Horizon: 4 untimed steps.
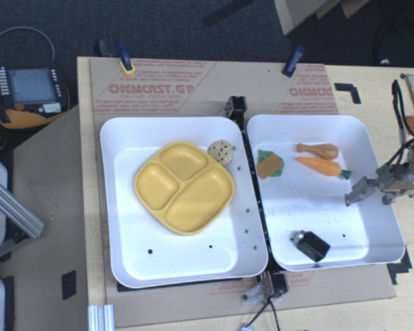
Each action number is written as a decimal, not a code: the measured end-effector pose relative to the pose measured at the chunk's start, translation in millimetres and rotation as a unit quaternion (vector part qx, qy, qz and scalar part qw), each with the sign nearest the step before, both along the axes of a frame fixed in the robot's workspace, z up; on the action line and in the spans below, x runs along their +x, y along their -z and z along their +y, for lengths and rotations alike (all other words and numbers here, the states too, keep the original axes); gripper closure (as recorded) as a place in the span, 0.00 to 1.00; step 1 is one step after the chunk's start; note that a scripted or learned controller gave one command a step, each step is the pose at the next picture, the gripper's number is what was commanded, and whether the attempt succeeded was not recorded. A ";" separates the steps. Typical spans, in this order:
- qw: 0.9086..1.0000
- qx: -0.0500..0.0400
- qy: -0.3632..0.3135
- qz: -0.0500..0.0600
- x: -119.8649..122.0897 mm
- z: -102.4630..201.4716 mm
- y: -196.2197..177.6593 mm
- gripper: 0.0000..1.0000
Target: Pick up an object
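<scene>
Gripper over right bin's right edge — finger state unclear. Nearby: carrot, drumstick, black block. Left bin — yellow tray, cookie.

A robotics lab: clamped bench, two white bins, teach pendant, trailing cables.

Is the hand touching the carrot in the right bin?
Apart. The camera view shows bare white bin floor between the hand at the right bin's edge and the carrot.
</scene>
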<state>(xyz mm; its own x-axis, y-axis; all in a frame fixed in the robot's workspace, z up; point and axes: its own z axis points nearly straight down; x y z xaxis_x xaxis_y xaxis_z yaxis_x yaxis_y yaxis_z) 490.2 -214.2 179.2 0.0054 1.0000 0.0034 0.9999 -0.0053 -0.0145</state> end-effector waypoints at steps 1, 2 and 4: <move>1.000 -0.002 -0.003 -0.007 3.6 1.0 -7.8 0.00; 1.000 0.000 -0.002 -0.004 -5.1 4.4 38.9 0.00; 1.000 -0.002 -0.003 -0.008 -4.9 4.5 79.0 1.00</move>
<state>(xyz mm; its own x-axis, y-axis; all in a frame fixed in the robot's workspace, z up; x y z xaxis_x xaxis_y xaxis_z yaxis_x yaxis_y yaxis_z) 485.4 -209.8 100.2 0.0002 1.0000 -0.0007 1.0000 -0.0002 0.0006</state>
